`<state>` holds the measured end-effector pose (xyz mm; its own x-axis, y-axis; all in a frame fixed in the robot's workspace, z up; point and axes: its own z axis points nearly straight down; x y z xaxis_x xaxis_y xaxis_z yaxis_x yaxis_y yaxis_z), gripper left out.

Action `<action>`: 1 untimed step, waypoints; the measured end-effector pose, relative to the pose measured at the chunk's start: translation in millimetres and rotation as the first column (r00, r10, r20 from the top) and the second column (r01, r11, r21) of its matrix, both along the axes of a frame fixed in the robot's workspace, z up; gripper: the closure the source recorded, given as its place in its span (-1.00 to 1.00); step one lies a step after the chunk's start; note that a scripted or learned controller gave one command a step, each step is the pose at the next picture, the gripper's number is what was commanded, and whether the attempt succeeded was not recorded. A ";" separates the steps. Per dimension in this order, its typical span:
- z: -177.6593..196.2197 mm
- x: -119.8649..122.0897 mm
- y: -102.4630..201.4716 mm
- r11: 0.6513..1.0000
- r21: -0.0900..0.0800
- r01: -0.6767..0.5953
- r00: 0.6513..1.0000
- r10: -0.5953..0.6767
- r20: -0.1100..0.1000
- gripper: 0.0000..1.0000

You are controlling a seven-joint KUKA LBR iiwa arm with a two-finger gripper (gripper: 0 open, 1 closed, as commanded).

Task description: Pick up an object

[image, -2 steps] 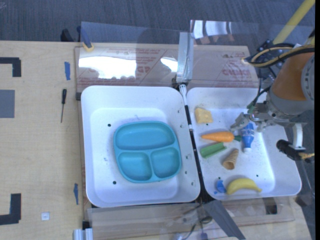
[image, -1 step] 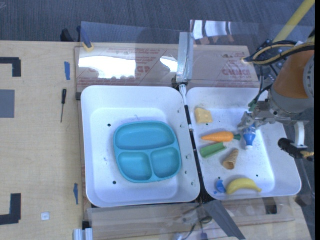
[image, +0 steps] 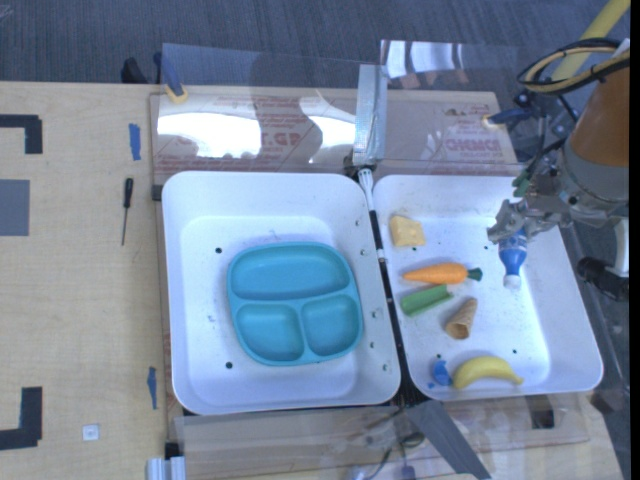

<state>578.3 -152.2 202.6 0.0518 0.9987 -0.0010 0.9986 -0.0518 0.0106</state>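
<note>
Hovering over right bin (image: pixel 575 363): tool (image: pixel 513 268), grip state unclear. Carrot (image: pixel 437 274) likely light, rigid, smooth; grasp mid-body.

Two white bins (image: pixel 180 298) counted. One blue divided tray (image: pixel 295 303). One each: carrot (image: pixel 437 274), banana (image: pixel 485 371), cone (image: pixel 461 317), cheese wedge (image: pixel 406 231), green piece (image: pixel 425 300).

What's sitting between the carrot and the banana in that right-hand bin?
In the camera view, a green piece and a tan cone lie between the carrot and the banana.
</note>
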 end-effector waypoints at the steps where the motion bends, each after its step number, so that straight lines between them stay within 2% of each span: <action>1: -69.7 45.1 -6.2 0.997 0.002 0.071 0.997 -0.071 -0.016 1.00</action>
